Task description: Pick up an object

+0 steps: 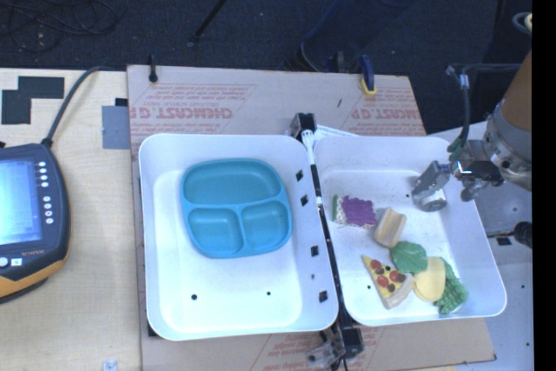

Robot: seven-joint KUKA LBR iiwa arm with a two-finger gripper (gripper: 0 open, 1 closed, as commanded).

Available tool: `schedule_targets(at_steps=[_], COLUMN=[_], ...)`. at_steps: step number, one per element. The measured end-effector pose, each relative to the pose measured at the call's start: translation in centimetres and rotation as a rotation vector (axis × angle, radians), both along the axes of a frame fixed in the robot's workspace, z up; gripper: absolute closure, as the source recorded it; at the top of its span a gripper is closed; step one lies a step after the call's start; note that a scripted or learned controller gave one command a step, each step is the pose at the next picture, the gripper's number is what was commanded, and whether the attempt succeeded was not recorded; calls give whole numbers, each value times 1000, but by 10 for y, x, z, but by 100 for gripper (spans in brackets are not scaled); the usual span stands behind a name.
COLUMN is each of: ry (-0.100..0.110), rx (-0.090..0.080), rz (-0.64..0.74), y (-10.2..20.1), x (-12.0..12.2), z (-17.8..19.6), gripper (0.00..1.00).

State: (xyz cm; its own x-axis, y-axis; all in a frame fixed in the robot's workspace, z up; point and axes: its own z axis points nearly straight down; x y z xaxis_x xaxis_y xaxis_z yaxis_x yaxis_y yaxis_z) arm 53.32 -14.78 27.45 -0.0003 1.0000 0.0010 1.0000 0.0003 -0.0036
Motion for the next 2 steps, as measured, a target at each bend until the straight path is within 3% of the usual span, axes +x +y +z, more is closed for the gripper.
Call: schedule_targets(at_steps=[1, 2], ry=[12, -7], rx=[4, 1], rz=[2, 2], y=[34, 43], x=[23, 60], z=[-150, -180], gripper=[0, 0])
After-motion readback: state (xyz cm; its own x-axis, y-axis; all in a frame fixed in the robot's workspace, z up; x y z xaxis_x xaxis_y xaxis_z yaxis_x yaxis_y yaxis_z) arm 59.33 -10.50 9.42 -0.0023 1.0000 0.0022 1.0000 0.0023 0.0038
